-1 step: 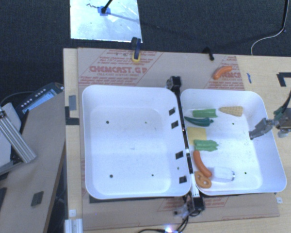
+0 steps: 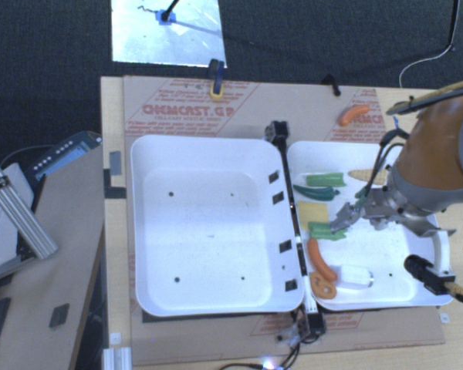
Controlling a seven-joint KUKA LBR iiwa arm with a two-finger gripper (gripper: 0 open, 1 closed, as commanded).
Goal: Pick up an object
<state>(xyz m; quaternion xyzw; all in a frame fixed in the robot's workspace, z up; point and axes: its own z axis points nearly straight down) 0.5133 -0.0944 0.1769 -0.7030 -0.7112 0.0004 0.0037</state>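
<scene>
Of two shallow white plastic bins, the left bin [image 2: 208, 222] has a bare floor. The right bin [image 2: 386, 293] holds a green block [image 2: 325, 179] near its far edge, a yellow flat piece [image 2: 312, 211] below it, another green piece [image 2: 324, 230] mid-bin, an orange carrot-shaped toy [image 2: 319, 259] and an orange ring [image 2: 323, 286] at its near left corner, beside a white piece [image 2: 355, 277]. The pincer [image 2: 346, 218] hangs just beside the second green piece; whether it is wide or narrow cannot be told. An orange sausage-shaped toy [image 2: 353, 115] lies on the cardboard-covered bench [image 2: 185, 108] beyond the right bin.
</scene>
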